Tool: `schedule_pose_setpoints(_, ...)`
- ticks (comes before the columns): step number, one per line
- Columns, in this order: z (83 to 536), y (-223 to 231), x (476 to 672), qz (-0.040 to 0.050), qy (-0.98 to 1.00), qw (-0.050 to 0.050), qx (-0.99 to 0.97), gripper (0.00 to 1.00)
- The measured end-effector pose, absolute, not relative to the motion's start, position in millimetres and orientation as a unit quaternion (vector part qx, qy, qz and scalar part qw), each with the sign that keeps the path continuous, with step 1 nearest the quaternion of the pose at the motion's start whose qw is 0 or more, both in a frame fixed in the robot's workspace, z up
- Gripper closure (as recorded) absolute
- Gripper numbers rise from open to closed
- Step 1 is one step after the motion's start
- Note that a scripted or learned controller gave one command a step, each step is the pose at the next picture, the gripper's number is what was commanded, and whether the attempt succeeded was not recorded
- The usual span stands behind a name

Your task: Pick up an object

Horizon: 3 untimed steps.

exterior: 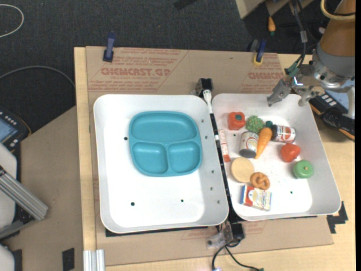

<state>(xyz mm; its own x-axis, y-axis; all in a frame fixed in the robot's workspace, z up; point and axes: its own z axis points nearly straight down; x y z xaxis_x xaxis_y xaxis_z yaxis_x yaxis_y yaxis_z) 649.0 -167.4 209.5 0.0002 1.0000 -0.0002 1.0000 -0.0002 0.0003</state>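
Two shallow white bins sit side by side on a bench, seen from above at a slant. The left bin [113,202] holds a teal divided plate [165,143] lying flat near its centre. The right bin [321,199] holds a cluster of toy foods: a carrot [263,141] in the middle, a small can [248,144] touching it at nine o'clock, a red tomato [236,119] at ten o'clock, a green apple [303,169] at four o'clock, and a pretzel [260,180] at six o'clock. The gripper [293,93] hangs over the bin's far edge, at about one o'clock from the carrot. Its two fingers look spread apart, holding nothing, though the view is small.
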Motion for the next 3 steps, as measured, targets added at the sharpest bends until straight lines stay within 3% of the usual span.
schedule_pose_setpoints(1, 80, -137, 642.2, -0.0023, 0.708, -0.005, 0.706, 0.0)
schedule_pose_setpoints(2, 99, -140, 643.4, -0.003, 0.707, -0.005, 0.707, 1.0)
schedule_pose_setpoints(3, 191, -58, 651.8, 0.0035, 0.71, 0.003, 0.704, 1.0)
